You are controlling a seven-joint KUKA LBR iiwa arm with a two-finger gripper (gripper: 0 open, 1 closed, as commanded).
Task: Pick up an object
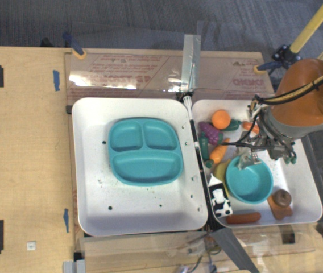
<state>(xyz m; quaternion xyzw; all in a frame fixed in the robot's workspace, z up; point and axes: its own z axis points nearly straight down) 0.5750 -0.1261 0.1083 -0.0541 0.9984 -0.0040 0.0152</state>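
White right bin [309, 201]: red sausage [244, 218] at the near wall, brown piece [280, 202] beside it, teal bowl [249, 182] behind. Gripper [251, 159] hangs over the bowl's far rim; finger state cannot be told. Farther back lie purple grapes [211, 133] and an orange [220, 119]. Left bin [87, 152] holds a teal divided plate [145, 151].

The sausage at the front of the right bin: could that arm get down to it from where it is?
Probably yes. The sausage lies bare, nothing on top. The gripper hangs over the teal bowl beside it, though bowl and bin wall crowd it.
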